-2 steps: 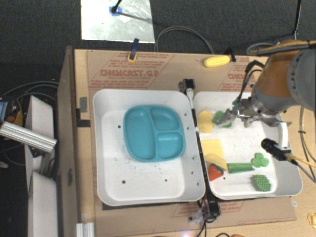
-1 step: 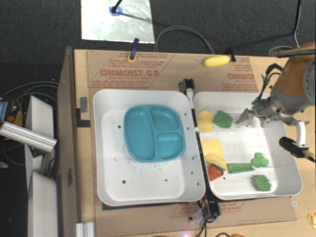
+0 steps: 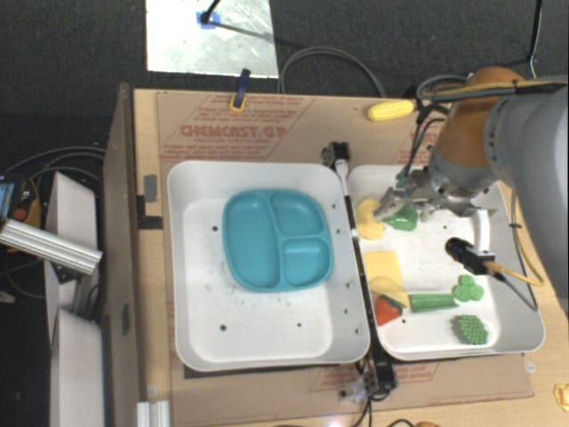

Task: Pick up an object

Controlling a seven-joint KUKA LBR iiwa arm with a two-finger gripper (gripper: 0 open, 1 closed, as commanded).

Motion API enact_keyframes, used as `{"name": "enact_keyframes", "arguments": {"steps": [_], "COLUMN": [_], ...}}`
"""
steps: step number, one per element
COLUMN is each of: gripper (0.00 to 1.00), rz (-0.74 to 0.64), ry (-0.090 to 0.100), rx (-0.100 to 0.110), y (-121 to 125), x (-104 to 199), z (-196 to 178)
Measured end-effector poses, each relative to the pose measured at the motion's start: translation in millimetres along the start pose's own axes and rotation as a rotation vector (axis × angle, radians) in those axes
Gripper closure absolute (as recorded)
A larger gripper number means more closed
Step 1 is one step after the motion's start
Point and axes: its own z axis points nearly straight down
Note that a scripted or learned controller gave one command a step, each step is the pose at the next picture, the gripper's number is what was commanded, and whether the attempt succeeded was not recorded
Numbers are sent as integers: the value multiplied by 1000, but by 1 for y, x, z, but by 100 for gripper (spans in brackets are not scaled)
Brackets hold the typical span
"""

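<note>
- Beneath the gripper (image 3: pixel 397 206) and spreading out on every side of it, the cardboard-topped bench (image 3: pixel 267 127) carries two white bins set side by side.
- Well to the view's left of the gripper, past the shared wall, sits the left bin (image 3: pixel 200 265).
- Around and under the gripper lies the right bin (image 3: pixel 427 269). The gripper hangs low over its far left part.
- Behind the gripper, toward the view's right, the grey arm (image 3: pixel 524 140) reaches in.
- Far to the gripper's left, a blue plate (image 3: pixel 276 238) with three compartments lies flat in the middle of the left bin.
- The gripper itself: I cannot tell whether it is spread or pressed together, nor whether it grips anything.
- Nearer the camera and a little right of the gripper, a green stick (image 3: pixel 433 302) lies flat.
- Beyond the gripper, outside both bins, a long yellow piece (image 3: pixel 389 109) rests on the bench.
- Just nearer the camera than the gripper lies a yellow block (image 3: pixel 382 263).
- Directly under the gripper, a green piece (image 3: pixel 404 222) lies on the bin floor, partly hidden.
- Just left of the gripper, a round yellow piece (image 3: pixel 368 222) sits by the bin wall.
- Nearer the camera and further right lie a leafy green piece (image 3: pixel 468 288) and a bumpy green piece (image 3: pixel 470 329).
- At the stick's left end is a red piece (image 3: pixel 387 311).
</note>
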Motion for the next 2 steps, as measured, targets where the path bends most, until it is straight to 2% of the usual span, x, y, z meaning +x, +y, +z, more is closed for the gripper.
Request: {"name": "enact_keyframes", "arguments": {"steps": [1, 2], "gripper": [0, 0], "rz": [5, 12], "ry": [-3, -4], "rx": [-2, 3], "y": [40, 5], "x": [8, -12], "z": [21, 21]}}
